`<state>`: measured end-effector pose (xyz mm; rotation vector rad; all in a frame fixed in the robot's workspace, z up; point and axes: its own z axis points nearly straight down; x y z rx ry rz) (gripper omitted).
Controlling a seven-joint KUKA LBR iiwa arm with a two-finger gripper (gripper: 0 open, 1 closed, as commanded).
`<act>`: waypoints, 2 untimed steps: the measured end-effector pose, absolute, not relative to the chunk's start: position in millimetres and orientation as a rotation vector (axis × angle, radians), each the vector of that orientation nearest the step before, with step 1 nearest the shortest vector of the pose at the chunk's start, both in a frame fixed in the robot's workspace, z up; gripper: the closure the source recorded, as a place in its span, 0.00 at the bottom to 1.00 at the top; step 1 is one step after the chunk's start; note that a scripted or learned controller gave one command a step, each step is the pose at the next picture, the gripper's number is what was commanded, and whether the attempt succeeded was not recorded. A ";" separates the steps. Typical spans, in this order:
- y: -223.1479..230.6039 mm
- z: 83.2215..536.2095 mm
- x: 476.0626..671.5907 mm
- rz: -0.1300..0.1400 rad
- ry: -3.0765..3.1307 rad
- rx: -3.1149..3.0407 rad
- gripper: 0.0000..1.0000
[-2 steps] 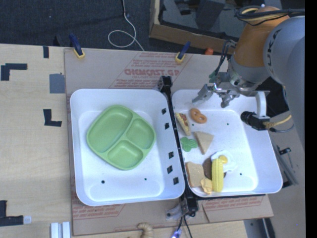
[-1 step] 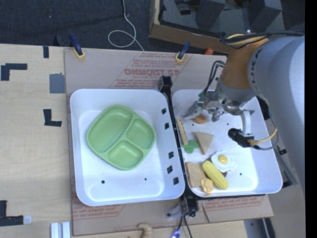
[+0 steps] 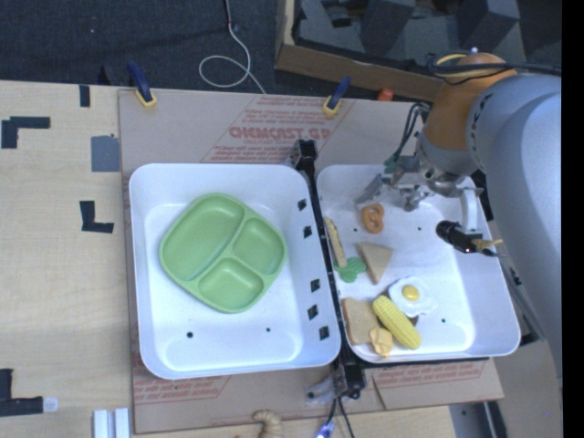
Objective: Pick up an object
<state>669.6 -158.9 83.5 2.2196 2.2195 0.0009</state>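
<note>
While our pincer (image 3: 394,188) hovers spread and empty beside the pretzel (image 3: 371,217) in the right bin (image 3: 474,272), we judge lowering and pinching come next.

Light wood bench top (image 3: 55,245) carries black tape marks (image 3: 23,130) and a cardboard sheet (image 3: 265,130) fixed by two blue clamps (image 3: 139,82). Dark carpet (image 3: 91,16) lies beyond, with a white cable (image 3: 226,62) looped across it.

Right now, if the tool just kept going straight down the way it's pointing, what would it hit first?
Probably the small brown pretzel, which lies just below and left of the tool in the right bin. Depth is hard to judge from this slant, so it might instead meet the bare bin floor beside it.
</note>
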 end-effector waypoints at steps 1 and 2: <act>-123.3 85.9 542.6 -0.003 2.223 2.225 0.00; -153.0 85.8 481.9 0.000 2.218 2.224 0.00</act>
